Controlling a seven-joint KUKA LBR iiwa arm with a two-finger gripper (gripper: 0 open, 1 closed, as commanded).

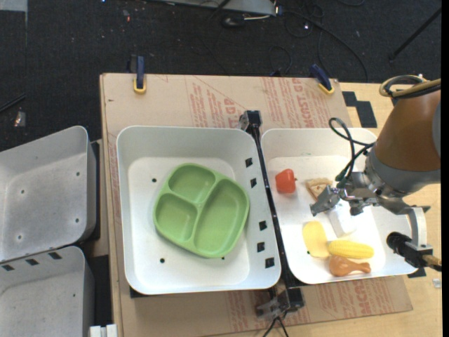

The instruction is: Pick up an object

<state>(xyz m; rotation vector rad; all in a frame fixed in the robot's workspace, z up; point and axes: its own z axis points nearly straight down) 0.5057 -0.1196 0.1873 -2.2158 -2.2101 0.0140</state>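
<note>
Orange drumstick (349, 265) hugs right bin's (295, 140) front rim; claw (342, 215) state unclear.

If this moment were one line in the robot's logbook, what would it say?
gripper: low in right bin, nothing seen held | nearby: red piece, yellow pieces | left bin: green tray

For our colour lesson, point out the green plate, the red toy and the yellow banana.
green plate (202, 209), camera view, its middle ridge.
red toy (285, 181), camera view, its body.
yellow banana (351, 248), camera view, its middle.
</note>
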